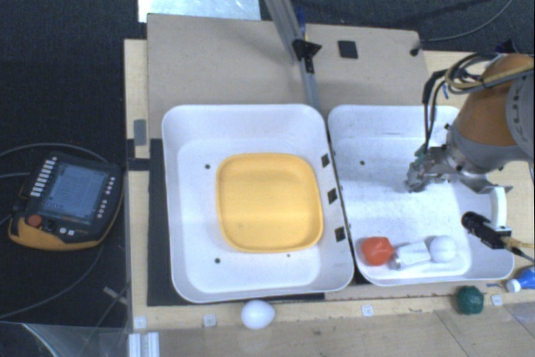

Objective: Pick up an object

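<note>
A yellow square plate [270, 201] lies in the left bin [188, 205]. In the right bin [376, 148] a small red object [375, 250] sits at the near edge, with a white object with a round end [425, 252] right beside it. My gripper [420, 176] hangs low over the right part of the right bin, above and behind those two objects and apart from them. I see nothing between its tips.
A white egg-shaped object [257, 314] and a dark green ball [470, 299] lie on the bench in front of the bins. A teach pendant [65, 201] rests on the floor at the left. A metal pole [280, 0] slants over the back.
</note>
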{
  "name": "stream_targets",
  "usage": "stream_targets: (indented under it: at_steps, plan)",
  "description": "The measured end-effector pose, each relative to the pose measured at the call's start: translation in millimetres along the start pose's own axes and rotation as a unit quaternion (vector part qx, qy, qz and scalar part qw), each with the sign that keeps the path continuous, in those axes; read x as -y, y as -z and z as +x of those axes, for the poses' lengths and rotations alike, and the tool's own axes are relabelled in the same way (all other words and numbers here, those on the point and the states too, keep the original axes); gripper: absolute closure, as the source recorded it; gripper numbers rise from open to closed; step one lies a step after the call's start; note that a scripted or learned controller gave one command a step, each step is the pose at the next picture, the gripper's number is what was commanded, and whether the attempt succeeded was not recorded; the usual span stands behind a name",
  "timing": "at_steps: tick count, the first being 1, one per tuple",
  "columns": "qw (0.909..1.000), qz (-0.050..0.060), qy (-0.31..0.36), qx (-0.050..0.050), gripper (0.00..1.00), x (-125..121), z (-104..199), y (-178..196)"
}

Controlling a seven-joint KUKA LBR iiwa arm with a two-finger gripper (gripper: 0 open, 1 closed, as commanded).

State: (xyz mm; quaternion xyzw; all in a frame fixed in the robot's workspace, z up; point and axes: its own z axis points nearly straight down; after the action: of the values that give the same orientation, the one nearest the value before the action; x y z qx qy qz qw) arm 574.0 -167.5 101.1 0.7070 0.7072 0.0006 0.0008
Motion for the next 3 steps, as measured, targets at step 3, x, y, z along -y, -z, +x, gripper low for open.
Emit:
stream_targets:
  at_steps: [3]
  plan:
    - [1.0, 0.0, 0.0, 0.0, 1.0, -15, -8, 115]
